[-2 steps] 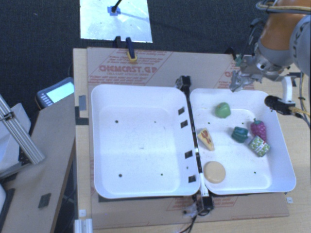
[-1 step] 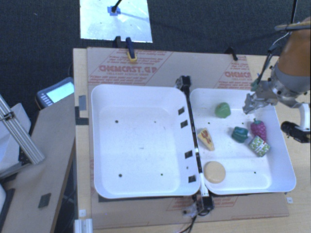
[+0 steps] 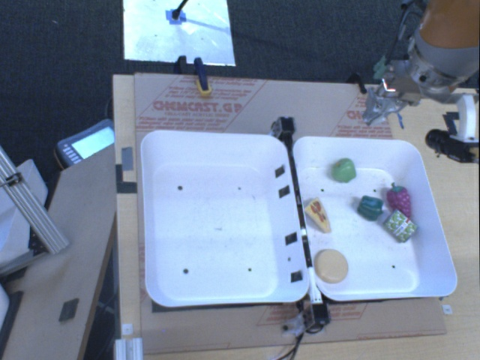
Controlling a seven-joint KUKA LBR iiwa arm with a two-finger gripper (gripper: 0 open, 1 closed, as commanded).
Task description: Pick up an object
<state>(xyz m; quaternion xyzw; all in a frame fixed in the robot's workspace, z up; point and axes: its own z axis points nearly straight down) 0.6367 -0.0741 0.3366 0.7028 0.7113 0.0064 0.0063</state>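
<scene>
Grey, hangs beyond the far rim of the right bin (image 3: 375, 250), jaws' state untellable, likely staged clear before dropping toward the green toy (image 3: 343, 169).

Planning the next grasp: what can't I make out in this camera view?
Arm: camera view, cut off by the top edge.
End effector: camera view, blurred; its height is unreadable from one slanted angle.
Patterned object and magenta object: camera view, too small to tell if they touch.
Yellow wedge: camera view, red marking too small to identify.

Grey arm (image 3: 444, 57), orange wrist band (image 3: 451, 10), silvery pincer (image 3: 378, 111)
</scene>
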